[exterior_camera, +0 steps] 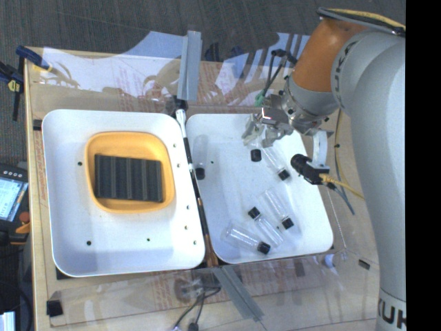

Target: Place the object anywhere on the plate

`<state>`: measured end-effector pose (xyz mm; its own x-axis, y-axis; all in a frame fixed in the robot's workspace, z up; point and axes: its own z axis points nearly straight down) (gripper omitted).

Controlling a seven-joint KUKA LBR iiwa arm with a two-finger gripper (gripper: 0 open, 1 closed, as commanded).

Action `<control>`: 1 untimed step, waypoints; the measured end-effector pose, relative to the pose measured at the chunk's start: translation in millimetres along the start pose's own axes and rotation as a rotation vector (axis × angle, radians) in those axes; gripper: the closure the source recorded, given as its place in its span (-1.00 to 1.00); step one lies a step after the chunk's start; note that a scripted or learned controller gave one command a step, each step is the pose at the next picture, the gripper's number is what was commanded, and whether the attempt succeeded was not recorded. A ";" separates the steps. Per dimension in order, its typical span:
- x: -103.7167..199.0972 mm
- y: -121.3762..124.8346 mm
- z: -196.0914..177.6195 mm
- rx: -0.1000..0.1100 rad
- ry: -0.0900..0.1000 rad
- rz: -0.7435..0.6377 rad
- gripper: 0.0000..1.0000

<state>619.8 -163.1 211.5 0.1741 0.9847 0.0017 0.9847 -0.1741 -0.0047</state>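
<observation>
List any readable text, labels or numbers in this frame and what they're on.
"KU": large dark letters low on the arm's grey base, cut off at the frame edge.
Small screen device at the bench's left edge: lit display, characters too small to read.
Patterned sheet behind the bins: printed marks, nothing legible.
Nothing legible on the vials or the yellow plate.
</observation>
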 end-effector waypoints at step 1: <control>31.4 3.0 -16.7 -0.002 -0.003 -0.220 1.00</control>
<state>628.3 -132.8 228.2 -0.0446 0.9990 -0.0002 0.9990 0.0446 -0.0021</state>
